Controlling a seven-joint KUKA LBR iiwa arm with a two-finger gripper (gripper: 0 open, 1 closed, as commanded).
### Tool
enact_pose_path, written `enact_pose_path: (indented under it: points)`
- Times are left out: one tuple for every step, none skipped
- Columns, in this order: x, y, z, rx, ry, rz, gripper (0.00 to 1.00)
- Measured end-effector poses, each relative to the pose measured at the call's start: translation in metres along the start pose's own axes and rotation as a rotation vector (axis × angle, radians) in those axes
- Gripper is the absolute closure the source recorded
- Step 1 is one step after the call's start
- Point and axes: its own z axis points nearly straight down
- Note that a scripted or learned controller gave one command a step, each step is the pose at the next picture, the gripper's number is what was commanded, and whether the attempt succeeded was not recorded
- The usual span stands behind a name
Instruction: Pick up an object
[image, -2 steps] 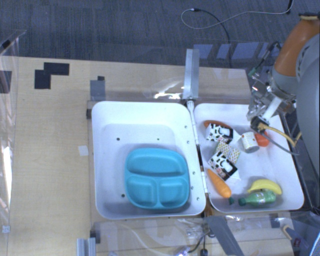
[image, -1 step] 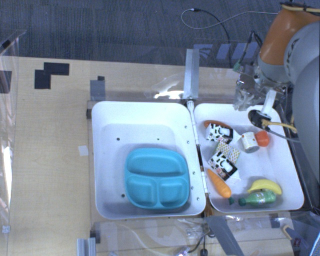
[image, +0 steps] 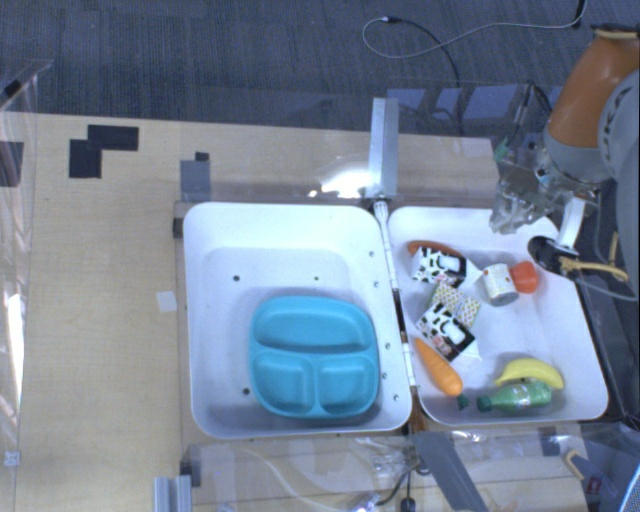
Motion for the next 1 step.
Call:
enact_pose_path:
  points:
    - [-0.0343, 0.0277, -0.0097, -0.003, 0.000, 0.176, 1.00]
